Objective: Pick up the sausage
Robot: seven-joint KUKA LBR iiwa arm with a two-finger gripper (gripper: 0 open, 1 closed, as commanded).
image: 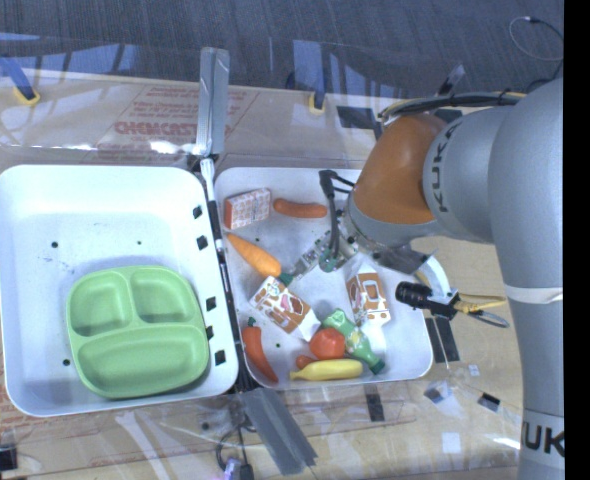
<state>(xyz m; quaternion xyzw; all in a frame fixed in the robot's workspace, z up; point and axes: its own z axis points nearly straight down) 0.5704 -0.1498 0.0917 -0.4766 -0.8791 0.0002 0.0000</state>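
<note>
The sausage (300, 208), a short reddish-orange link, lies near the far wall of the right bin (415, 363), just right of a small red and white box (247, 208). My gripper (313, 261) hangs low over the middle of that bin, about a hand's width nearer the camera than the sausage and apart from it. It sits between the carrot (253, 255) and a printed carton (368, 298). Nothing is seen held in it. The orange wrist band (395, 173) covers the bin's far right corner.
Another carton (283, 306), a tomato (327, 343), a green item (360, 340), a banana (328, 370) and a red pepper-like piece (258, 353) crowd the near half of the right bin. The left bin (35, 218) holds a green divided plate (135, 330).
</note>
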